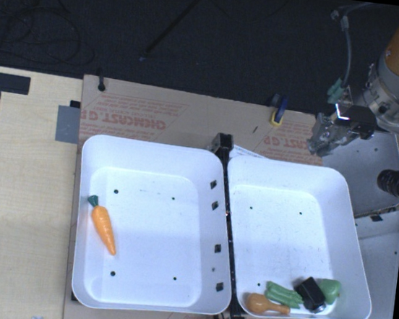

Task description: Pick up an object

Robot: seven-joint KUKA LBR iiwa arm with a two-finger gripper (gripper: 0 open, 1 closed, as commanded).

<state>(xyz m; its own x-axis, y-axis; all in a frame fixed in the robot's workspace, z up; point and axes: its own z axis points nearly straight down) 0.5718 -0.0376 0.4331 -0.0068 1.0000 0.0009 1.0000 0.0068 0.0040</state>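
Down in the right bin's (pixel 354 234) near corner a green pod (pixel 284 295), black block (pixel 311 293) and tan gourd (pixel 266 305) crowd the wall, so a grab there risks clipping the rim or nudging neighbours. The carrot (pixel 104 228) in the left bin (pixel 84 176) has room on its right. Far right, the gripper (pixel 324 139) hovers beyond the bins carrying nothing; its opening I cannot tell.

Two white bins (pixel 152 158); one carrot (pixel 103 228); two green items (pixel 284 295); one black block (pixel 310 293); one tan gourd (pixel 266 305).

A cardboard-covered bench (pixel 154 113) bears two white bins (pixel 78 249) side by side.
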